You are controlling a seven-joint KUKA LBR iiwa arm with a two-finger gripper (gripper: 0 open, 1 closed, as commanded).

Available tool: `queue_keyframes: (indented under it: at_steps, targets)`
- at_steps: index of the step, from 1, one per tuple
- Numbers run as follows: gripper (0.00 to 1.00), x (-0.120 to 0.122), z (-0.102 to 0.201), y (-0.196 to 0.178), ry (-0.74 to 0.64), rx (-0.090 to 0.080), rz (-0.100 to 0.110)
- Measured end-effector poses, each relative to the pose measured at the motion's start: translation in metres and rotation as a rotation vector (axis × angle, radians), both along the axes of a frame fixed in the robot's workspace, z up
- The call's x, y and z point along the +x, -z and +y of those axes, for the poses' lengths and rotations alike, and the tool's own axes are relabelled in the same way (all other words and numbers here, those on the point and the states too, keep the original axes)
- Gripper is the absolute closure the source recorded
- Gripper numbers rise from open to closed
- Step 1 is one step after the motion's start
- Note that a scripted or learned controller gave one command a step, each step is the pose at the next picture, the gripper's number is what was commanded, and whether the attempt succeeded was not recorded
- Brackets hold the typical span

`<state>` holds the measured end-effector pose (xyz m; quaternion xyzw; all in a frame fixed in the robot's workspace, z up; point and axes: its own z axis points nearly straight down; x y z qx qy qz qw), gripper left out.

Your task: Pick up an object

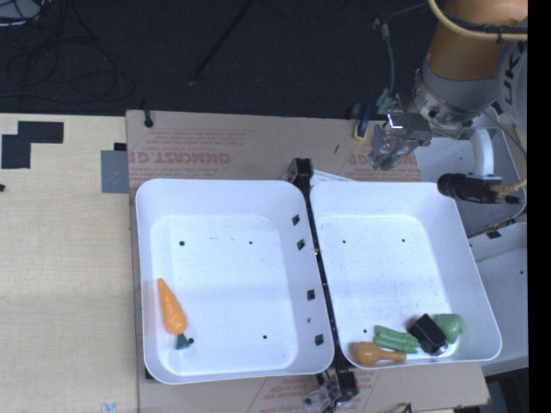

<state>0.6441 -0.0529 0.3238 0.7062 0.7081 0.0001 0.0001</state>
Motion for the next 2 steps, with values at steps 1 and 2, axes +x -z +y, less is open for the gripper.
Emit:
queue_keyframes:
  at_steps: [1,2]
  targets:
    - [1.00,-0.001,-0.069,0.038,0.008,-0.002,0.006]
    - [1.00,0.000,-0.038,-0.015,0.001,0.000,-0.003]
